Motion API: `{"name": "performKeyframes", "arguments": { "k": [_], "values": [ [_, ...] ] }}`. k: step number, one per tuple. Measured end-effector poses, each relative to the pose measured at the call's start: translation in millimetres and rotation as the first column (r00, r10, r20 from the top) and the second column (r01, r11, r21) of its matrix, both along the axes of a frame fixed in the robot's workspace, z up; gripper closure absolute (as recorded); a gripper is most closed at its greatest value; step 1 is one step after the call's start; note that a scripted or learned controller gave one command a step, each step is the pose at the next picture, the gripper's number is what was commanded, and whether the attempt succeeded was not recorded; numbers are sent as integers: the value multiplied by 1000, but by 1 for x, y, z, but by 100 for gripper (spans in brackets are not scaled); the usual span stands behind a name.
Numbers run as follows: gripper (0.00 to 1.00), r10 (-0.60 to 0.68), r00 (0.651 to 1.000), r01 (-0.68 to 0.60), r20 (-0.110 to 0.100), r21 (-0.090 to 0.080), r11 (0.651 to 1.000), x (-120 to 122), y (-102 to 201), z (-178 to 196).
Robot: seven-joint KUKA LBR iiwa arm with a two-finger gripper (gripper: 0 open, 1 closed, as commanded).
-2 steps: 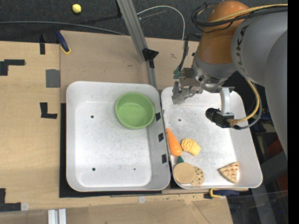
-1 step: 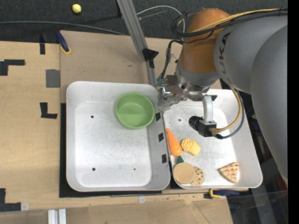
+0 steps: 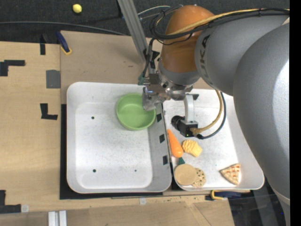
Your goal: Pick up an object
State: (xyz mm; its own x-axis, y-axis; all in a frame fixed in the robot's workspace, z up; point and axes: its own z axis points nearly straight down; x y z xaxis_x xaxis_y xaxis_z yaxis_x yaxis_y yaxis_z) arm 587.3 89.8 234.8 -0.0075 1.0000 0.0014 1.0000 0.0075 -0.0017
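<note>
Here the green bowl lies just beside the tool.

Green bowl upright, left bin's upper right, near divider.

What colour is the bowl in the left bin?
Light green. The bowl shows clearly in the camera view, near the left bin's right wall.

Bowl in left bin (right bin: carrot).
</note>
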Motion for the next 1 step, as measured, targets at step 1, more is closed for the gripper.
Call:
{"name": "performKeyframes", "arguments": {
  "k": [1],
  "values": [
    [0,-5,1000,5,0,-2,1000,0,-4,0]
  ]
}}
